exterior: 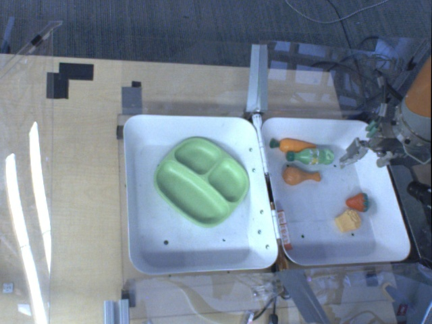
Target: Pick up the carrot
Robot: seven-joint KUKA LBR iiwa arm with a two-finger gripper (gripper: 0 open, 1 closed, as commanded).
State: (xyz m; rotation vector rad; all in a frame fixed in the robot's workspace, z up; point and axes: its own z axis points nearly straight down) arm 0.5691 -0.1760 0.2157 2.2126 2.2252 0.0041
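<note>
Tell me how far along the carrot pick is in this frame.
Nothing looks done yet: the orange carrot with a green top lies in the right white bin, touching the green plastic bottle. In hand: the end effector hovers right of it, apart. Left: reaching, grasping and lifting the carrot.

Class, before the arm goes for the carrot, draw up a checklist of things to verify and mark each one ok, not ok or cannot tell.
1. Carrot in view, in the right bin near its top-left corner: ok.
2. Carrot free of neighbours: not ok; the green bottle lies right against it.
3. Pincer over the right bin: ok.
4. Pincer above the carrot: not ok; it sits to the carrot's right.
5. Pincer open: cannot tell.
6. Pincer carrying nothing: cannot tell.
</note>
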